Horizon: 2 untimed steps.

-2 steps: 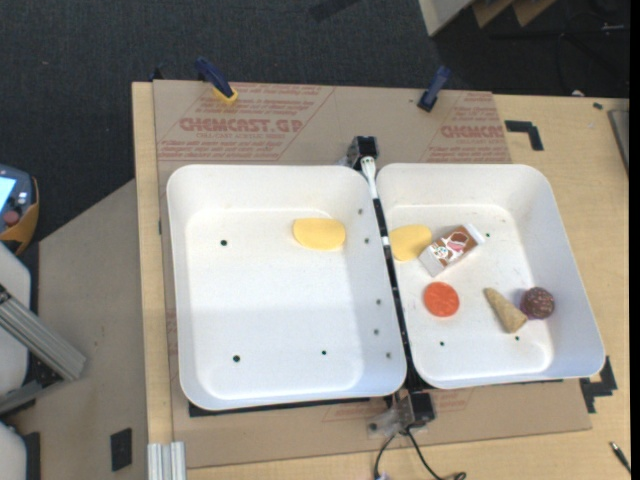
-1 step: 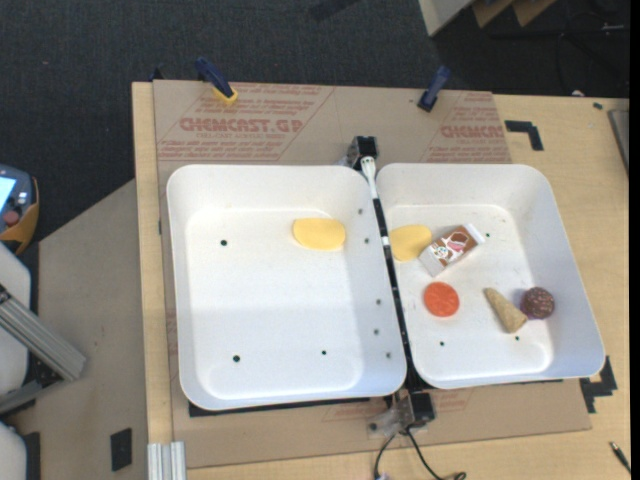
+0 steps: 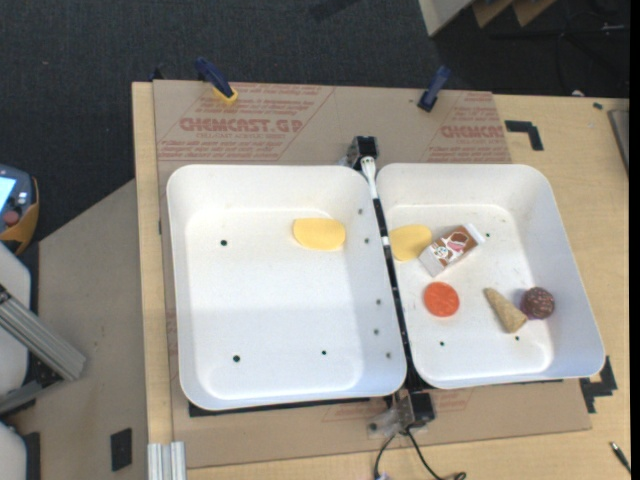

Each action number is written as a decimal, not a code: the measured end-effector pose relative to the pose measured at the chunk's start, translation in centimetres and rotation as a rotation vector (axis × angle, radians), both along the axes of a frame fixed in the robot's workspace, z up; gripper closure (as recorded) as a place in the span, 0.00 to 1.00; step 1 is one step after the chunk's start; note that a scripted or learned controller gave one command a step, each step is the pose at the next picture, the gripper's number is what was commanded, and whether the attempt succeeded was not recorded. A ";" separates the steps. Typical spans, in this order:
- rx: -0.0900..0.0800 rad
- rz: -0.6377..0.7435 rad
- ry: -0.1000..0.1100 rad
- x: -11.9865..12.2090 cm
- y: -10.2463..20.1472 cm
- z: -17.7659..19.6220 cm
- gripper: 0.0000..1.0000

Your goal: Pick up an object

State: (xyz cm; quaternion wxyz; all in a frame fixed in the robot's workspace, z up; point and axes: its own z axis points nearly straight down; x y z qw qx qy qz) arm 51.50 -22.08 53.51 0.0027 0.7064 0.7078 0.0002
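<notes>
The left bin (image 3: pixel 200 298) holds one flat yellow oval piece (image 3: pixel 319 233) near its back right. In the right bin (image 3: pixel 560 268) lie several things. A second yellow piece (image 3: pixel 408 241) rests against that bin's left wall. A small white and red-brown packet (image 3: pixel 450 249) touches its right side. Nearer the front sit an orange-red disc (image 3: pixel 442 300), a tan cone-shaped piece (image 3: pixel 505 309) and a dark purple ball (image 3: pixel 538 303) beside the cone's right.
Both bins stand on a cardboard sheet (image 3: pixel 250 118) clamped by a blue-yellow clip (image 3: pixel 216 80) and a blue clip (image 3: pixel 434 88) at its back edge. A black divider strip (image 3: pixel 384 258) runs between the bins. Grey framing (image 3: pixel 35 333) stands at the left.
</notes>
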 end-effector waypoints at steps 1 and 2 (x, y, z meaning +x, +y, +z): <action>-0.001 0.002 -0.003 8.9 -0.2 0.0 1.00; 0.000 0.002 -0.002 15.4 -0.2 -0.1 1.00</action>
